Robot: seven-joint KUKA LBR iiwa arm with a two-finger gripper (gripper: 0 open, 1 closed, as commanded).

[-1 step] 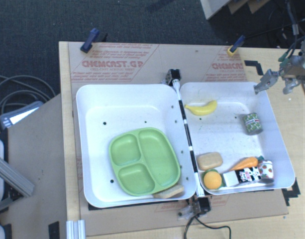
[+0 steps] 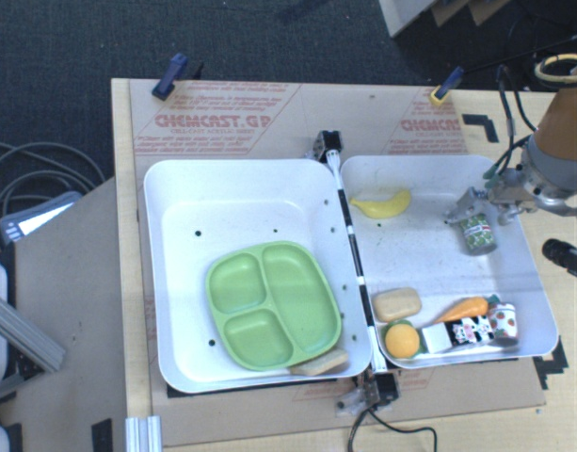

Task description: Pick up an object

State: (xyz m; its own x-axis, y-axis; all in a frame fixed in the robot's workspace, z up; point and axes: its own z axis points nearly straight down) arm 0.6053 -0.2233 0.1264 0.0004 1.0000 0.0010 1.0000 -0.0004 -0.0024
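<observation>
My gripper (image 2: 480, 211) reaches in from the right over the upper right part of the right bin (image 2: 429, 172). It is open, with its fingers spread. A small green jar (image 2: 479, 235) lies on the bin floor directly under the fingertips and is not clamped. A yellow banana (image 2: 382, 204) lies to the left, near the bin's far wall. Along the near wall are a tan bread piece (image 2: 397, 303), an orange (image 2: 402, 340), a carrot (image 2: 461, 310) and a black-and-white carton (image 2: 462, 333).
The left bin (image 2: 175, 205) holds a green divided plate (image 2: 272, 302), with a bread slice (image 2: 318, 364) at its near edge. Black cables (image 2: 510, 111) run beside the arm at the right. Clamps (image 2: 168, 77) hold the board at the back.
</observation>
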